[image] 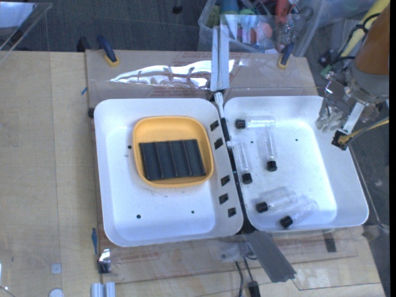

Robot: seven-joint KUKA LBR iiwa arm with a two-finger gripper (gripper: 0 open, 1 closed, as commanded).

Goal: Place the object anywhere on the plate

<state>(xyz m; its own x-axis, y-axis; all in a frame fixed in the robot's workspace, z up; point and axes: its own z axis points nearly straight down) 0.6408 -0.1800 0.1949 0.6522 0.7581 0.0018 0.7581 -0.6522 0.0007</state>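
the left bin (117, 221) holds a yellow plate (143, 130) with a dark ribbed insert (172, 159) lying on it. the right bin (334, 184) holds five clear vials with black caps: one (255, 123) lies near the far wall, one (270, 148) and another (242, 161) lie toward the middle, and two (276, 199) (298, 213) lie close together near the front edge. the gripper (337, 124) hangs over the right bin's far right corner, apart from all vials. finger state: cannot tell; nothing is visible between them.
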